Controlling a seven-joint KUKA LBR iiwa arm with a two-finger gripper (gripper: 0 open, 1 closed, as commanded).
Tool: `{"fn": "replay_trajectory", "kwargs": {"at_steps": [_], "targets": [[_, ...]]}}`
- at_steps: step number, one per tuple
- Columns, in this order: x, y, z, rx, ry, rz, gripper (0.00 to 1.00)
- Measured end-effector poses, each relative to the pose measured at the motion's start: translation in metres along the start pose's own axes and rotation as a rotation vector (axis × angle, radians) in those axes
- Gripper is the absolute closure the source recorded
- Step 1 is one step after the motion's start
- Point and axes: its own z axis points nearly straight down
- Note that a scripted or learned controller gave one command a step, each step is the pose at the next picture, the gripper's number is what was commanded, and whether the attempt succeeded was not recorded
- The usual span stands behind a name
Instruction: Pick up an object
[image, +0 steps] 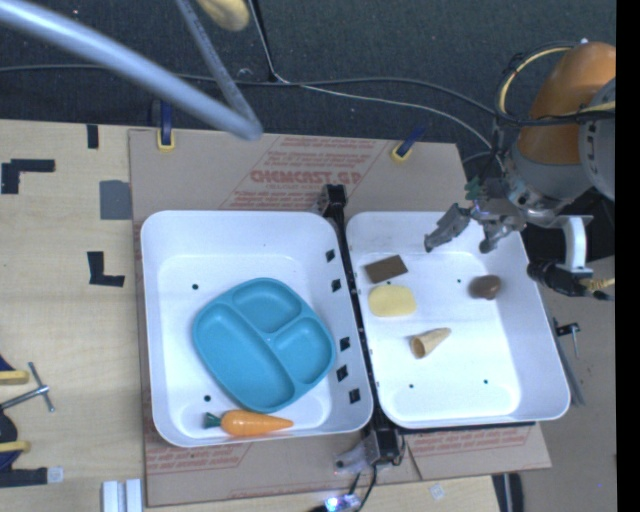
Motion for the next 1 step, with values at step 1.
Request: {"fn": "replay_trajectory", "kwargs": {"at_steps": [1], "targets": [[0.0004,0.0027,-0.0084,-0.014,-0.002,-0.004,0.0]]}}
